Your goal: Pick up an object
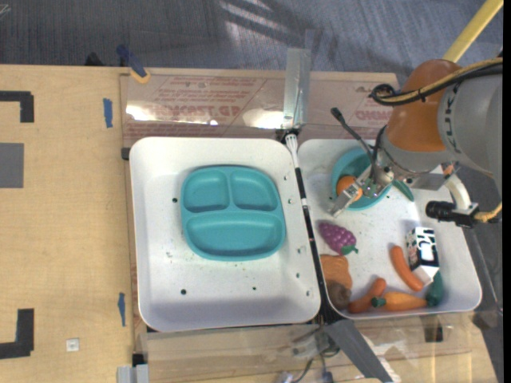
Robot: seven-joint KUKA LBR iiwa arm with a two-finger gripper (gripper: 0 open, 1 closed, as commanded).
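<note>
Gripper (351, 198) over teal bowl (357, 183), touching orange piece (346, 185).

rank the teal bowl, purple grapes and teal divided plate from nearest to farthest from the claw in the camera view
1. teal bowl, right bin, directly under the claw
2. purple grapes, right bin, just below the bowl in the picture
3. teal divided plate, left bin

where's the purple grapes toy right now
The grapes lie in the right bin, near its left wall, just below the teal bowl and above the orange toy.
</note>
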